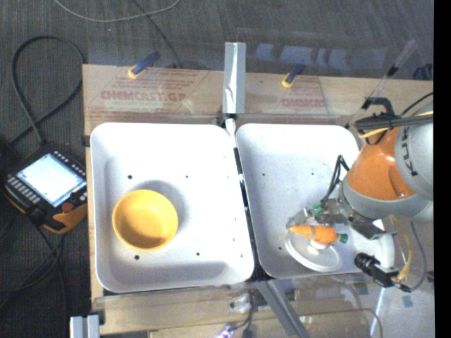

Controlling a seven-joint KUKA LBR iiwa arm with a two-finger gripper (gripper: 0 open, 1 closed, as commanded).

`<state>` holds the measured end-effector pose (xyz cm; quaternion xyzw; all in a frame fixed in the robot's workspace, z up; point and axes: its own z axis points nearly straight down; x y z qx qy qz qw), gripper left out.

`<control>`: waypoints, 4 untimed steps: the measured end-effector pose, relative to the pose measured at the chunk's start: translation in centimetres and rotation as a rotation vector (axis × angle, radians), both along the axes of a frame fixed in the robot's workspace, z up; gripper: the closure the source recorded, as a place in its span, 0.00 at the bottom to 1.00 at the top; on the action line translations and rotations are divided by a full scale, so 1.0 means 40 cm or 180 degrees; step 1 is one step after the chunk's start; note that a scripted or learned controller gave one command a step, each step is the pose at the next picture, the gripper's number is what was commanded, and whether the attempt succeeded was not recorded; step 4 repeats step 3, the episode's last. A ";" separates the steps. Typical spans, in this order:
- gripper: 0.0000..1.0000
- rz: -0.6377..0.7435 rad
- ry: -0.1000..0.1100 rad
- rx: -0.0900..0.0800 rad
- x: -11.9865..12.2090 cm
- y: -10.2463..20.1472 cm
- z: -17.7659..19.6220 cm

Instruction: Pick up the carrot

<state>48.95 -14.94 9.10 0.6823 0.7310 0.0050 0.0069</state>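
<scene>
The carrot (313,233) is small and orange with a green stub at its right end. It lies across a white round plate (310,253) in the front part of the right bin (282,160). My gripper (325,217) hangs directly over the carrot's thicker right half, at or just above it. The grey wrist with its orange band (377,171) reaches in from the right and hides the contact point.
A yellow bowl (145,219) sits in the left bin (169,146), toward its front left. A ridge between the bins (242,189) separates them. A teach pendant (46,185) and cables lie on the floor at the left.
</scene>
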 end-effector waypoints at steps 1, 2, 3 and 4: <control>1.00 0.0004 -0.0017 -0.0002 0.005 0.002 0.029; 0.00 0.0004 -0.0016 -0.0002 0.005 0.002 0.029; 0.00 -0.0696 0.0037 0.0011 -0.009 -0.005 0.009; 0.00 -0.0696 0.0037 0.0011 -0.009 -0.005 0.009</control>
